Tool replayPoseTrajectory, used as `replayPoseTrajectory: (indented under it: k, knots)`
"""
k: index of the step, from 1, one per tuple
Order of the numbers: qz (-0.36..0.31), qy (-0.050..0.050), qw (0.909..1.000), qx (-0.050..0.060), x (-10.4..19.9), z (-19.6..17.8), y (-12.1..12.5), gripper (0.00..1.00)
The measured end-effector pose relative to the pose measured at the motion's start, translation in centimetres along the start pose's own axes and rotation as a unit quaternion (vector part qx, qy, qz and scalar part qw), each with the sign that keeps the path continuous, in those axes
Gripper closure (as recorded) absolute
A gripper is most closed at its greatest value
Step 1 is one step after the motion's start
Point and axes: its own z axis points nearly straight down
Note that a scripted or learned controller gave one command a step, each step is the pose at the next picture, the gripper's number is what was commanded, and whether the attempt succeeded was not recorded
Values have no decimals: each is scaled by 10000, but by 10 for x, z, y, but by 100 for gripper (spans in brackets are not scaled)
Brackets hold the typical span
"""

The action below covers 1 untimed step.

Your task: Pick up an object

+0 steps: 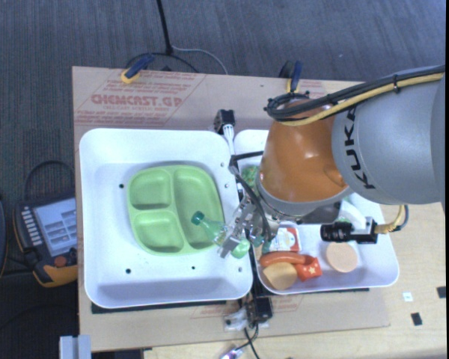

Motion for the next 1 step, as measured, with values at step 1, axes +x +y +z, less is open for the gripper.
replayPoseTrajectory:
  k: [1]
  knots:
    - [-740,-10,9973,1,-59,0,-50,100]
